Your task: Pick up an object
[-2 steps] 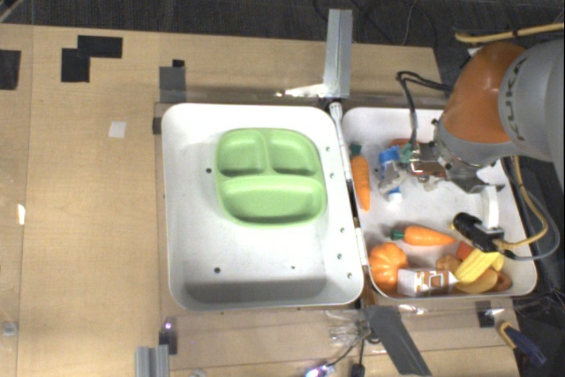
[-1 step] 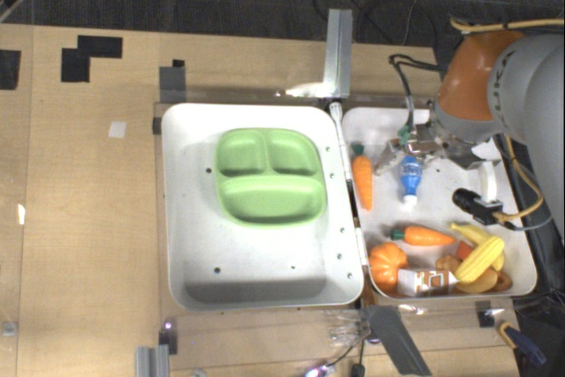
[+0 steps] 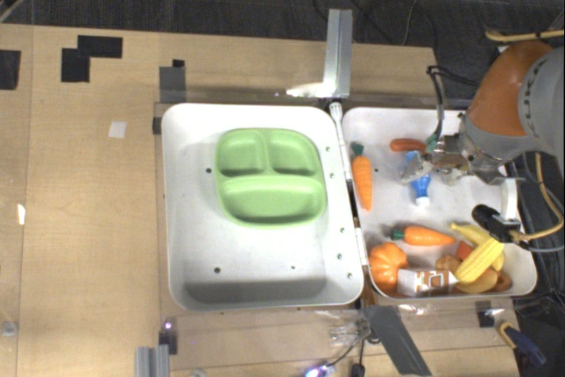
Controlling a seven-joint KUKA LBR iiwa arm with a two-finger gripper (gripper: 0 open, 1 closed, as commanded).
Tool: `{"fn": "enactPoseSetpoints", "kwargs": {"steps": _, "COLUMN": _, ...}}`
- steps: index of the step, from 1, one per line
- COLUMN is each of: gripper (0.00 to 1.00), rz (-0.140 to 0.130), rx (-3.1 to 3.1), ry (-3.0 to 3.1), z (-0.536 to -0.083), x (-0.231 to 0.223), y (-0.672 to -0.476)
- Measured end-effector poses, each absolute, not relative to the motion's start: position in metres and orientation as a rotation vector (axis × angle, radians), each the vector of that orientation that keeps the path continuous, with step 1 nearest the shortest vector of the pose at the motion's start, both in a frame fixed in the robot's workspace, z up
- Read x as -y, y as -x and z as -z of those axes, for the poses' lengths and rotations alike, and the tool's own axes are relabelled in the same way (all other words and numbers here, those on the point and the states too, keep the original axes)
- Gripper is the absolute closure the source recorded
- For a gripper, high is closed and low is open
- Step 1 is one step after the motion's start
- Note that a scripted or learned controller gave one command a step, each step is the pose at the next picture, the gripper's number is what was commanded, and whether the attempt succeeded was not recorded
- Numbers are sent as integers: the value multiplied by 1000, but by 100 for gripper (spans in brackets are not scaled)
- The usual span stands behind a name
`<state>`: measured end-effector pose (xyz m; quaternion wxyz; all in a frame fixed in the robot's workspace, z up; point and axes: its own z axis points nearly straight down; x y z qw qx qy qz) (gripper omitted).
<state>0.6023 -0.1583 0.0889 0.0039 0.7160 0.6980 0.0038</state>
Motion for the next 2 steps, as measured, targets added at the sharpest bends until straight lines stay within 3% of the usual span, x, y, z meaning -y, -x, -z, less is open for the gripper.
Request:
{"fn": "enactPoseSetpoints", "kwargs": {"steps": 1, "gripper": 100, "rz": -20, "rx": -2191, "ry": -2239, "z": -101, "x": 156, "y": -605}}
{"fn": "enactPoseSetpoints", "kwargs": {"steps": 2, "gripper": 100, "rz": -5, "rx": -2090, "ry": -2341, "z": -204, "x": 122, "y": -604}}
